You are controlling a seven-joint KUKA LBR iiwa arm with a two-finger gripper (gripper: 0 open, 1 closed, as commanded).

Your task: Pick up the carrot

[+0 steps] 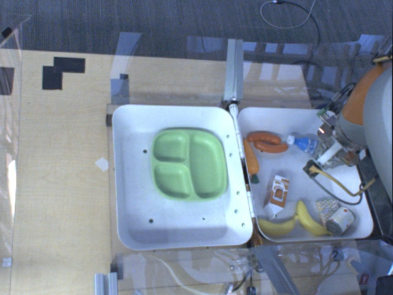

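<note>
The carrot (250, 159) is a slim orange piece with a dark green tip, lying lengthwise against the left wall of the right bin (307, 113). The gripper (331, 141) hangs over the right side of that bin, well to the right of the carrot and apart from it. Nothing can be seen held in it.
Two reddish sausages (267, 142) lie just right of the carrot, with a small blue bottle (303, 143) beyond them. A small carton (278, 193), two bananas (290, 224) and a patterned cup (335, 216) fill the near part. The left bin (132, 220) holds a green divided plate (188, 163).
</note>
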